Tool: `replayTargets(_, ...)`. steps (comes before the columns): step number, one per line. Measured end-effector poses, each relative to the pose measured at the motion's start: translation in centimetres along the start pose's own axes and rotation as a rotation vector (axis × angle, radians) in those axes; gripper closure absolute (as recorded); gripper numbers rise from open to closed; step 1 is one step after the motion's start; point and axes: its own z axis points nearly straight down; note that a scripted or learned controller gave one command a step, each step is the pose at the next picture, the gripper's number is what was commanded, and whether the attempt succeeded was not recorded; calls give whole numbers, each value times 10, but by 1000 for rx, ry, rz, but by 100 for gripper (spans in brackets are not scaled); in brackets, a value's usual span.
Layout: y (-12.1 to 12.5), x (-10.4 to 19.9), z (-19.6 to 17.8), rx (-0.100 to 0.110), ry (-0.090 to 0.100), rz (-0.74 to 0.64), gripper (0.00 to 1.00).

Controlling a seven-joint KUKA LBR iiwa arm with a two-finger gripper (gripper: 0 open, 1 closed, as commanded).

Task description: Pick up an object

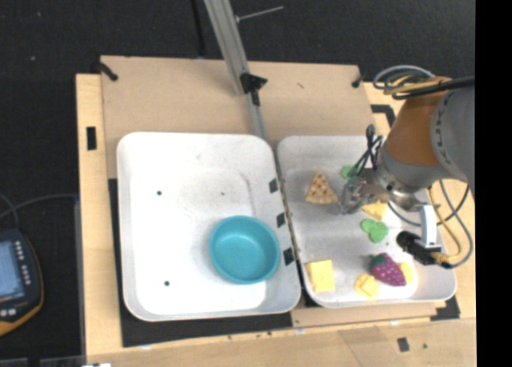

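Down in the right bin (320,149), the gripper (353,197) is hanging low over the floor, just right of the waffle-patterned triangular toy (321,189); whether it is released or clenched cannot be told. A small green piece (349,172) is lying just above it, a yellow piece (374,210) and a green toy (374,230) just to its right. Purple grapes (388,269), a yellow block (322,275) and another yellow piece (366,285) are sitting near the front wall. A blue bowl (245,249) is resting in the left bin (160,165).
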Motion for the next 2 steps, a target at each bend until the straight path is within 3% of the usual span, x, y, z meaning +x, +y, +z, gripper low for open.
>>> replayTargets(2,13,-1,-104,1,0,-11,100)
